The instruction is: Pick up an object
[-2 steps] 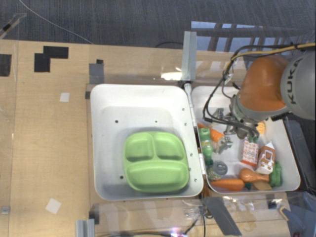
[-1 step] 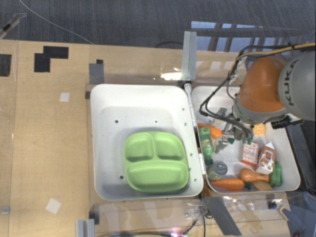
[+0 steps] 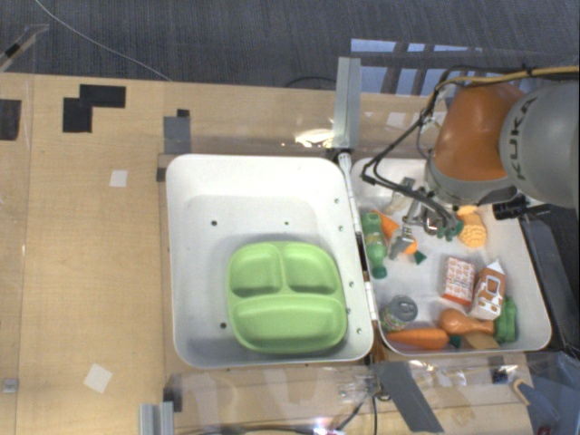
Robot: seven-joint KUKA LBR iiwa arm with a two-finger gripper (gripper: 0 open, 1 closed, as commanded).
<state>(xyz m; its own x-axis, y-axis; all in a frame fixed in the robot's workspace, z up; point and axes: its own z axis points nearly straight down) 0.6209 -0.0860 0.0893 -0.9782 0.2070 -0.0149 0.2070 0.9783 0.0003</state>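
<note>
A pale wooden surface (image 3: pixel 82 270) carries two white bins. The left bin (image 3: pixel 195 198) holds a green divided plate (image 3: pixel 285 297). In the right bin (image 3: pixel 535 320), the hand (image 3: pixel 410 234) hangs low over an orange carrot piece (image 3: pixel 390 227) beside a green bottle (image 3: pixel 373 243); whether it grips anything, I cannot tell.

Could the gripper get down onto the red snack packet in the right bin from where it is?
Probably yes. The red snack packet lies flat with its top uncovered, a short way from the gripper; only the milk carton crowds one side.
</note>
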